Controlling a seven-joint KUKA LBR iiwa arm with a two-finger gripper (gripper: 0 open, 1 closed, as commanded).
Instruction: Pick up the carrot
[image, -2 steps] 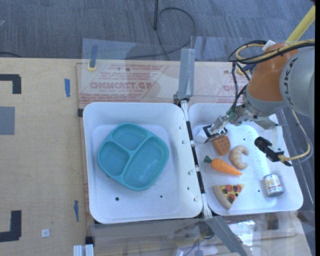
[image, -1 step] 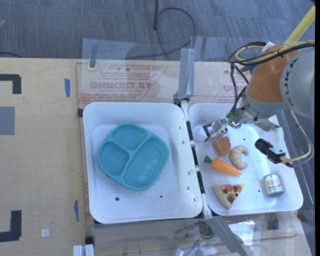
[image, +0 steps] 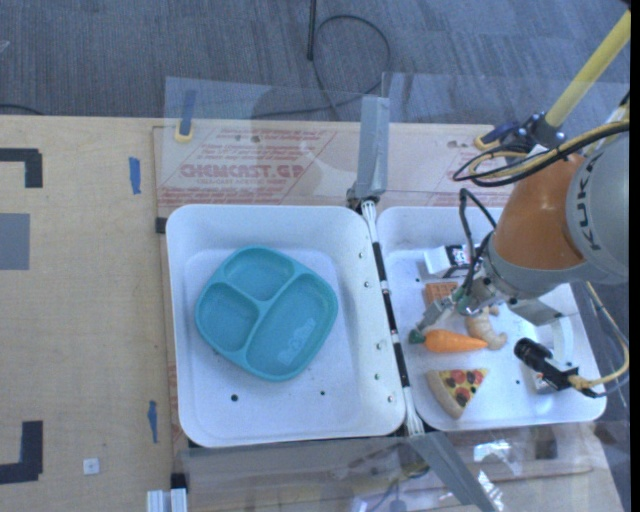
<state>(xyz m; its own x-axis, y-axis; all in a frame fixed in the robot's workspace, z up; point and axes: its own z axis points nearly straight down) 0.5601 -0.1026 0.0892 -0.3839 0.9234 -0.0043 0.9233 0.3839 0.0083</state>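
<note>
Carrot (image: 455, 341) lay in the right bin (image: 400, 232), roughly mid-floor, just above the pizza slice (image: 458, 388) and touching or very nearly touching a pale knobbly item (image: 484, 324) at its upper right. Long axis ran close to left-right across the view, slightly tilted. Green leafy end pointed left toward the divider between bins; orange body ended at right.

My gripper (image: 468, 298) sat just above the carrot's right half, low over the bin floor. Could not tell how far apart my fingers were; the wrist body hid them. Nothing visibly held between them.

Risks judged from here: crowding. The pale item and a small orange-brown block (image: 439, 293) stood close beside my descent path, so I might have closed on one of them instead, or nudged the carrot sideways. Gripping along the long axis rather than across it would likely let the carrot slip out. Teal divided plate (image: 266, 312) in the left bin (image: 190, 330) was well apart, no concern
</note>
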